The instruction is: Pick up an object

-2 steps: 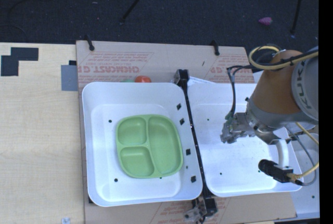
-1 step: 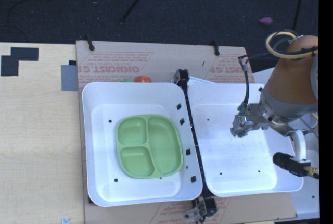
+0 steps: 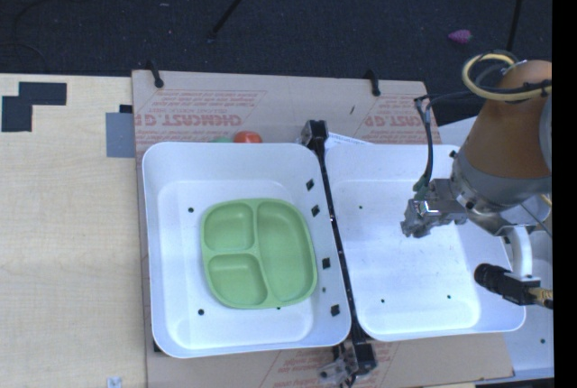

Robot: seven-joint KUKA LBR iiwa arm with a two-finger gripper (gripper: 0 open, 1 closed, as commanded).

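A light green plate (image 3: 257, 253) with three compartments lies flat in the middle of the left white bin (image 3: 171, 197). My gripper (image 3: 416, 222) hangs over the right white bin (image 3: 379, 296), near its right side, well away from the plate. Nothing shows under it on the bin floor. A small red and green thing (image 3: 245, 139) peeks out just behind the far rim of the left bin, on the cardboard.
Black clips run along the divider (image 3: 326, 224) between the two bins. Cardboard (image 3: 225, 111) lies under and behind both bins. A pale wooden bench top (image 3: 63, 233) stretches to the left. A small purple thing (image 3: 460, 36) lies on the dark floor beyond.
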